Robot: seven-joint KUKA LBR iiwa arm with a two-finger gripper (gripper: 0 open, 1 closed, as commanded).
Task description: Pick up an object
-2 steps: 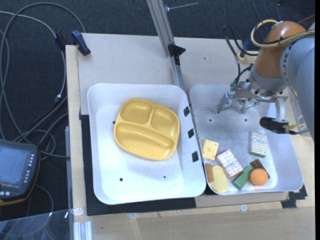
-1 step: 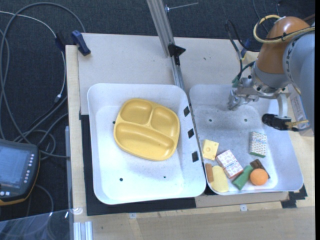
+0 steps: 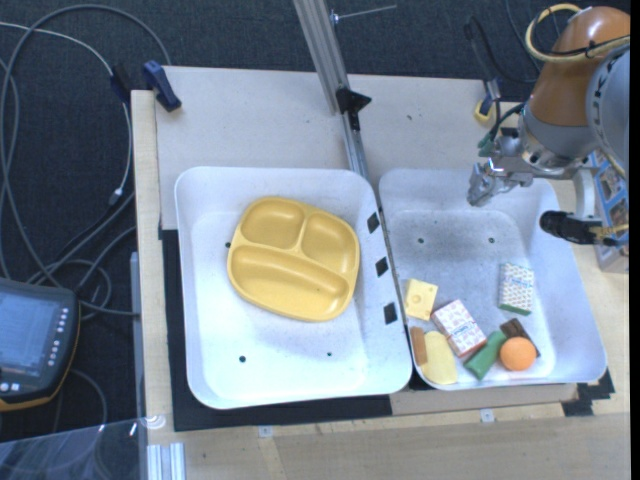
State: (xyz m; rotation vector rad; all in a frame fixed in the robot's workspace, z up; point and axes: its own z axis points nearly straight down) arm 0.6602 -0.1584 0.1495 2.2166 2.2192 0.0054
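Observation:
My gripper hangs over the far edge of the right bin, well above its floor, with nothing between its fingers. The loose objects lie at the bin's near end: a yellow cheese wedge, a red and white box, a pale yellow piece, a green block, an orange ball, a small brown piece and a patterned white packet. All of them sit well below and toward the front from the gripper.
The left bin holds a yellow divided plate. A metal pole slants up at the back between the bins. Cables and a teach pendant lie on the floor at left.

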